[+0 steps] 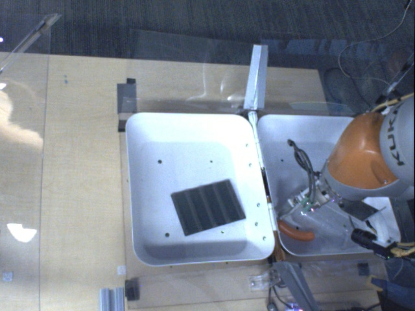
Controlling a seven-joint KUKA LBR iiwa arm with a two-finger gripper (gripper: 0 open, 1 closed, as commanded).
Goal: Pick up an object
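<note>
A dark ribbed rectangular pad point(208, 207) lies flat in the left bin point(149, 141), toward its front. An orange-red sausage-shaped object point(296, 232) rests in the front left corner of the right bin point(285, 135). My gripper point(303, 205) is low inside the right bin, just above and behind the sausage-shaped object, pointing toward the bin's left wall. The orange band point(360, 154) of the arm hangs over the bin's right half and hides the floor beneath it.
A metal divider post point(255, 76) stands behind the seam between the two bins. A black cable point(299, 154) runs along the wrist. Bare wooden bench point(65, 173) spreads to the left of the bins.
</note>
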